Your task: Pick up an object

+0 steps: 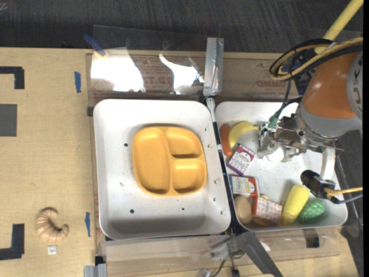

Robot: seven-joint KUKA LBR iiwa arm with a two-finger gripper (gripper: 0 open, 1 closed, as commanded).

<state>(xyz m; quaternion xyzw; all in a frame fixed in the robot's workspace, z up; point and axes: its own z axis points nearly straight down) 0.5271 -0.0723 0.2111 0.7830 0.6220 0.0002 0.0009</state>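
Camera view: I look down at a slant on two white bins, side by side.
Left bin: one yellow divided tray, three compartments, lying in the middle.
Right bin: I count one yellow fruit at the far left, three small printed packets down the left side, one tan rounded item at the near left, one yellow block touching one green knobbly piece at the near right.
Arm: one, entering from the right over the right bin.
Gripper: above the bin's far middle, just right of the yellow fruit; whether it is released or clenched I cannot tell.
Surface: tan bench with black markings; one pale curled object at the near left; blue tape bits.
Room: dark floor beyond.
Writing: packet print too small to read.
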